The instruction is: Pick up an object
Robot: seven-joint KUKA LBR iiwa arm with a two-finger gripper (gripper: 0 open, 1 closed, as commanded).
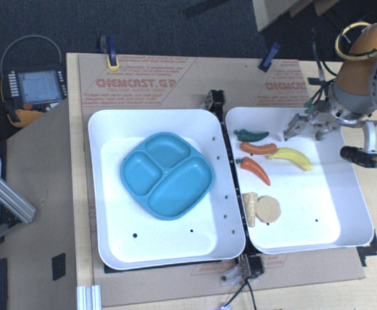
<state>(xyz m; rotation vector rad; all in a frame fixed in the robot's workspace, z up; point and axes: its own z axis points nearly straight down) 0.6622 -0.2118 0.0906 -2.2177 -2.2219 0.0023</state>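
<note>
The right bin [343, 199] holds several toy foods. A dark green pepper [251, 135] lies at its far left, with an orange sausage [258, 148] just below it. A yellow banana [291, 158] lies to their right and a red chili [254, 168] sits nearer the front. A round tan biscuit [268, 209] and a pale corn piece [249, 208] rest by the bin's left wall. My gripper [306, 130] hangs over the bin's far edge, above and right of the banana, open, with nothing between its fingers.
A blue divided plate [167, 174] lies in the left bin [110, 225]. The arm [359, 76] comes in from the upper right. A black clamp [215, 99] sits at the bins' far junction. A pendant with a screen [38, 86] lies off the bench at left.
</note>
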